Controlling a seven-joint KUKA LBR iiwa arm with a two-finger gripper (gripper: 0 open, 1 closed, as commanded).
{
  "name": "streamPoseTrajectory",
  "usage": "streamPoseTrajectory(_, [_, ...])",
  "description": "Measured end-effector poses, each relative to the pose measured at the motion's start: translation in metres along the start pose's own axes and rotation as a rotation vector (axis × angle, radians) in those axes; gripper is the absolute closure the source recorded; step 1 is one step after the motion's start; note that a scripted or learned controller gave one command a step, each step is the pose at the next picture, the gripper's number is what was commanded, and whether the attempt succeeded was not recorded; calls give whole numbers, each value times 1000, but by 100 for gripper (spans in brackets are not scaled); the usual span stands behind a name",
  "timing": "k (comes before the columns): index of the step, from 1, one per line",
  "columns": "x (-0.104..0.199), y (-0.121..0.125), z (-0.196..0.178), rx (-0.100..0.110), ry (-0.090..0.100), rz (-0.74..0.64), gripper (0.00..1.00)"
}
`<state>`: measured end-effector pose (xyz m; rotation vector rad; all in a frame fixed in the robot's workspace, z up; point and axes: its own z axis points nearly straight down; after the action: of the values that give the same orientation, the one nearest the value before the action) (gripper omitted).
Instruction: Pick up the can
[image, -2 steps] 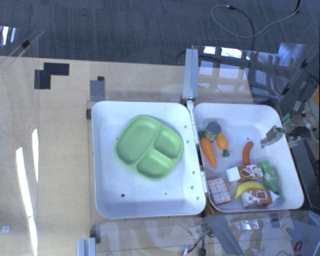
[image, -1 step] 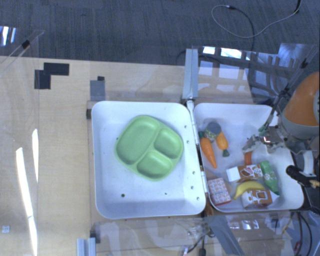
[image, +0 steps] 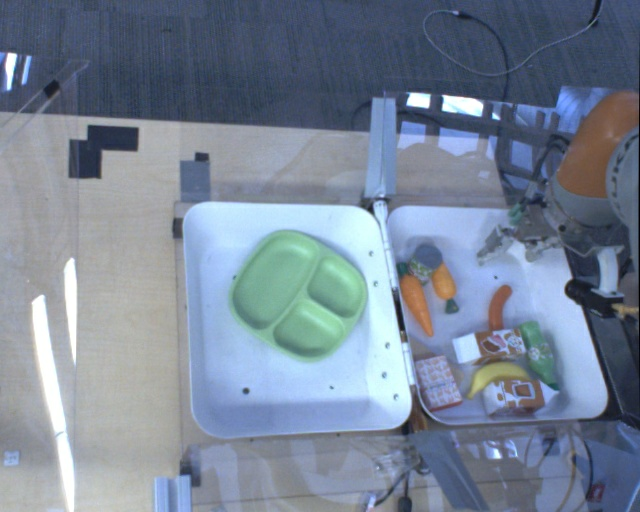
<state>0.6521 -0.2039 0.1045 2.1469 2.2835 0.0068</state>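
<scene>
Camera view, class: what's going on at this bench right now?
A robot arm reaches in from the right, its gripper hovering over the far end of the right bin. It holds nothing. The can lies near that bin's far left corner, beside two carrots, apart from the gripper. Toy food sits nearer the front. The left bin holds a green plate.

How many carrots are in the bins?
2, both in the right bin: a large carrot along its left wall, a small carrot just right of it. More may be hidden.
</scene>
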Motion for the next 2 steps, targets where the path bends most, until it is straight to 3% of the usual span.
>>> streamPoseTrajectory(1, [45,-27,16,-1,1,-148,0])
streamPoseTrajectory(2, [44,-64,15,-3,1,-55,0])
